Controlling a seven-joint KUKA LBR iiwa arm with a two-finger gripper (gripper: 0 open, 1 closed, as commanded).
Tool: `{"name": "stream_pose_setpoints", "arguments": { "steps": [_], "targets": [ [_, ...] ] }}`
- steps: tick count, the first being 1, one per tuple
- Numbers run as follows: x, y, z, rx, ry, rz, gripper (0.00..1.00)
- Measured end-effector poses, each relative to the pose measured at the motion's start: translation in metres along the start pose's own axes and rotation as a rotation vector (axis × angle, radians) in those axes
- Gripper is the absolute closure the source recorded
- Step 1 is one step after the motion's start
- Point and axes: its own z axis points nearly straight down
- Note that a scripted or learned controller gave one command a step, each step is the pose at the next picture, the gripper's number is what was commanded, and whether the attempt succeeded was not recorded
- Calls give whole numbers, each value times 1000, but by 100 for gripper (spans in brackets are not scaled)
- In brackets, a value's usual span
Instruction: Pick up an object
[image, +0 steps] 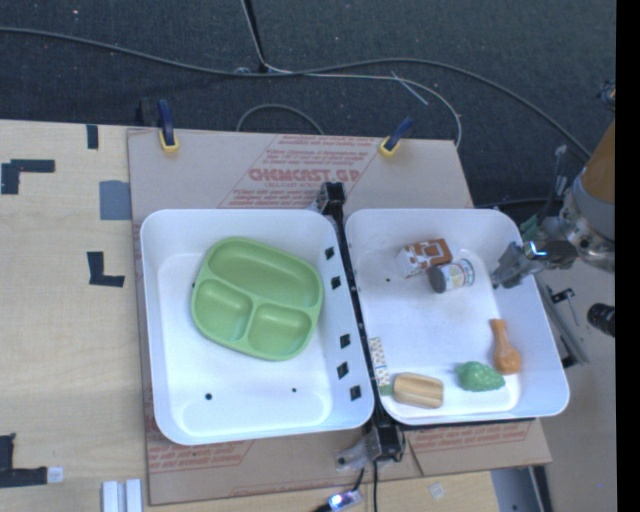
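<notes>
Still empty-handed: gripper parked at the right bin's rim

Gripper (512, 266), dark two-finger unit on the grey arm, sits over the right-hand shallow white plastic bin (450, 222) at about 3 o'clock of that bin, on its outer wall. Nothing visible between the fingers. Whether they stand apart or together: cannot tell, too small and dark against the rim. Judgement: an approach or standby pose, since the arm enters from that side and the nearest items are just inward.

Right bin contents, all loose on the floor, none touching the gripper:
- small grey-capped jar lying on its side (452, 275), near centre-top, about 12 o'clock; touching a crumpled brown-and-white packet (425, 254) at its 10 o'clock.
- orange plastic carrot-like piece (503, 347), along the wall at 4 o'clock.
- green lumpy toy vegetable (481, 377), 5 o'clock, just beside the orange piece.
- tan bread-roll-shaped block (417, 390), 6 o'clock, against the near wall.

Left-hand shallow white bin (160, 300) holds one light green three-compartment plastic tray (258, 297), flat, tilted askew, compartments bare.

Likeliest target by nearness: the jar. Lying sideways, it may roll.
</notes>
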Motion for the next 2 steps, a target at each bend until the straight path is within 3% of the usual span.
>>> {"name": "stream_pose_setpoints", "arguments": {
  "steps": [2],
  "targets": [
    [103, 12, -1, 4, 2, -4, 100]
  ]
}}
